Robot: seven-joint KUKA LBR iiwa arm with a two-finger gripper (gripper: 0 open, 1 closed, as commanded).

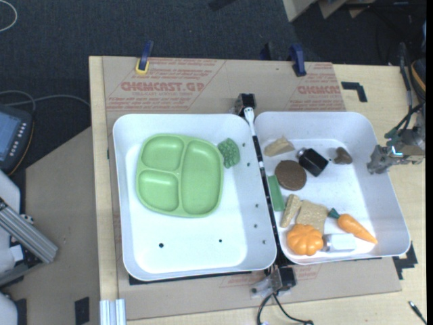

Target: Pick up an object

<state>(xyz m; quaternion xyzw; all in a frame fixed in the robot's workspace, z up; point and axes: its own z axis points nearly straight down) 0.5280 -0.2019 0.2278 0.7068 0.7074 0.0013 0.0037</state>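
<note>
My gripper [387,157] hangs over the right rim of the right bin [379,188], beside the bin's contents and touching none of them. In that bin lie a tan wedge [278,145], a black block [312,161], a brown round disc [291,175], a small brown lump [342,156], a green stick [275,192], two pale crackers [312,214], an orange pumpkin [304,240] and a carrot [355,227]. The brown lump is the object closest to the gripper.
The left bin [189,256] holds a green divided plate [180,175] with a green leafy toy [229,152] at its upper right. Both bins rest on a cardboard sheet [203,80] held by clamps at the back edge. Grey equipment stands at the far left.
</note>
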